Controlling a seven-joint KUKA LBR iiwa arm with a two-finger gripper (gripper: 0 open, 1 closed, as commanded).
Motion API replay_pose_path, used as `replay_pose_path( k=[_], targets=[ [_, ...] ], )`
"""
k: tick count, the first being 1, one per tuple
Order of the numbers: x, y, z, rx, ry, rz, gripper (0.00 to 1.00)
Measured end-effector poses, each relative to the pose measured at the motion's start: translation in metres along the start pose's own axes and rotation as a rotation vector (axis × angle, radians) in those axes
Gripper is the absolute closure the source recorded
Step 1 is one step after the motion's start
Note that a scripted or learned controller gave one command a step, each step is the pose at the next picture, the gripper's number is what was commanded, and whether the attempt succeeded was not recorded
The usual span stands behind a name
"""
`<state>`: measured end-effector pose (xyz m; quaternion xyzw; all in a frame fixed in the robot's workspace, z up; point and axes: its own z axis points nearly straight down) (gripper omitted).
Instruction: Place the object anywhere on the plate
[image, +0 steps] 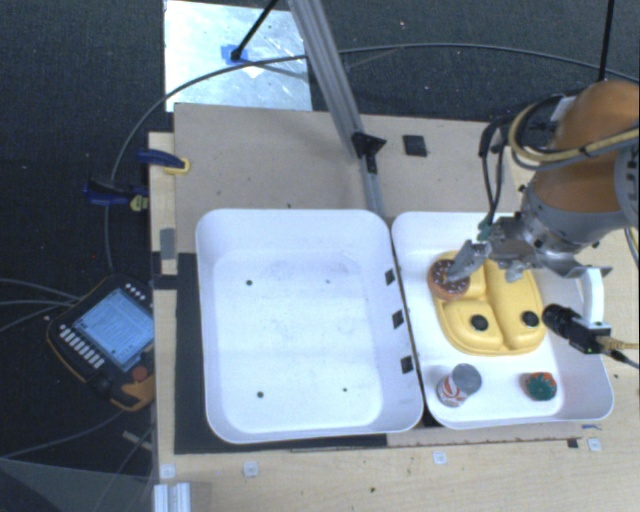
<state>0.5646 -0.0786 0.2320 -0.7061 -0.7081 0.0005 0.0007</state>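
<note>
yellow moulded plastic plate (495, 318) with two dark spots | brown, speckled round doughnut (449, 279) | grey-and-red small round object (460, 383) | green-and-red small lump (540, 385) | two shallow white bins (290, 410)

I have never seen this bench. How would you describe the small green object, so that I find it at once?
Start at the right white bin, the one that the arm reaches over. Go to its near right corner, below the yellow plate. There lies the small green object, round, with a touch of red; the other small thing in that row, the grey and red round piece, lies further left.

arm (585, 205): grey body; orange band | black cables | tool (468, 262): grey
</note>
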Motion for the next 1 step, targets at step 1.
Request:
replay_pose_path(
  k=[1],
  targets=[
    [0.0017, -0.0020, 0.0421, 0.000, 0.000, 0.002, 0.00]
  ],
)
